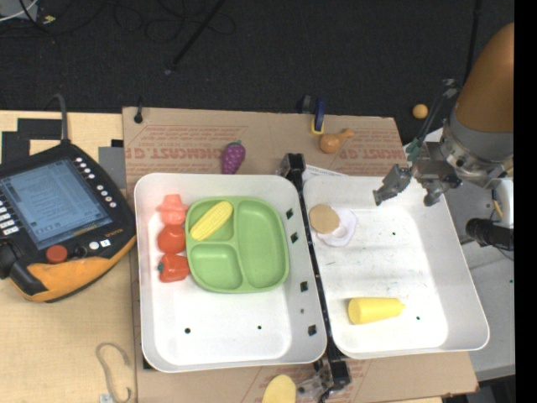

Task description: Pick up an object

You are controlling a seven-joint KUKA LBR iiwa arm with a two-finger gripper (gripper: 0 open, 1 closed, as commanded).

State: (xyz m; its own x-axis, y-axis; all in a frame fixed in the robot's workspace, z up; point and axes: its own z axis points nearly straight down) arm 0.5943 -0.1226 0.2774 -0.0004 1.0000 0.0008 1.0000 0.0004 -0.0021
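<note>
We judged the approach step was in hand. The gripper (411, 185) hung over the right bin's (470, 309) far edge, fingers spread wide, holding nothing. The yellow cone (375, 310) lay near that bin's front; the next move called for descent onto it.

You see a pale wooden bench (59, 342) under a sheet of brown cardboard (252, 137), dark carpet (252, 40) behind with loose black cables (180, 11), all evenly lit from above.
</note>
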